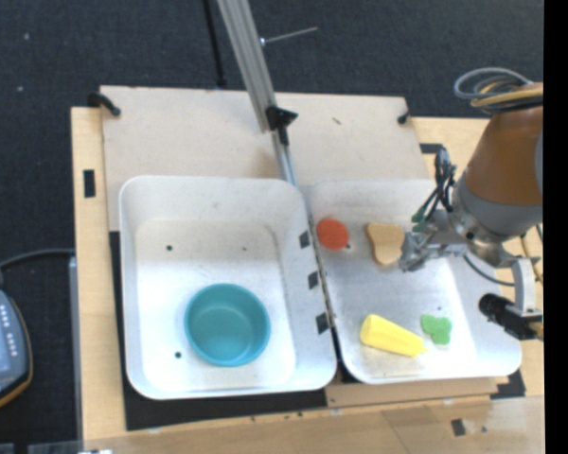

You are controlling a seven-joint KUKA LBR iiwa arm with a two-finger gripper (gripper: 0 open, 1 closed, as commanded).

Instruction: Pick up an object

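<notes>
gripper point(415, 253): low in right bin point(473, 353), beside tan piece point(386, 242) — lining up a grab
fingers: spread unclear — cannot tell

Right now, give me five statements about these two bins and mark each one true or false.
1. The teal bowl sits in the left bin. True.
2. The yellow wedge lies in the left bin. False: it lies in the right bin, near the front.
3. The gripper is beside the tan piece. True.
4. The red ball rests inside the teal bowl. False: it lies in the right bin, near the divider.
5. The green piece lies right of the yellow wedge. True.
</notes>
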